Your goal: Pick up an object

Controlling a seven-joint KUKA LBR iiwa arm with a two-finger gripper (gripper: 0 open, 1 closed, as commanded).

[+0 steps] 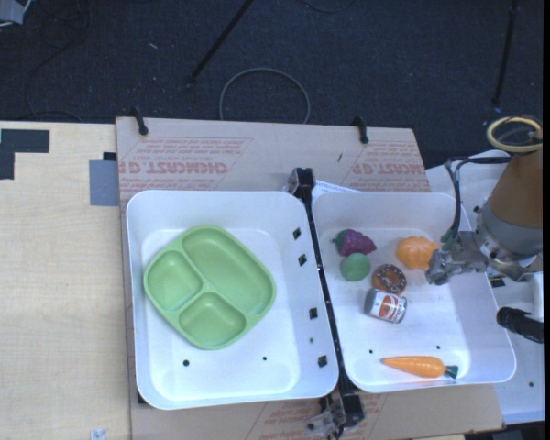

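Jaws (440,266) sit low at the right edge of the right bin (481,360), just beside the orange fruit (415,250), and whether they are spread or pressed together cannot be told from this angle; nothing is visibly pinched between them. Behind them the grey wrist with its orange band (518,191) leans in from the right. Nearest the camera in that bin lies a carrot (414,366), stretched along the front wall with its green tip pointing right. Further up, a small can (386,306) lies on its side with its red label showing, and touching its upper edge is a brown doughnut-like round (389,278). Just left of that is a green ball (355,267), and right above it a purple bunch of grapes (353,242). Over in the left bin (165,379), a green divided plate (209,285) rests tilted, three compartments facing up. Both bins stand on a cardboard sheet (257,159) with red print, which lies on the pale wooden surface (46,291), and beyond that stretches dark carpet with a looped cable (264,94).
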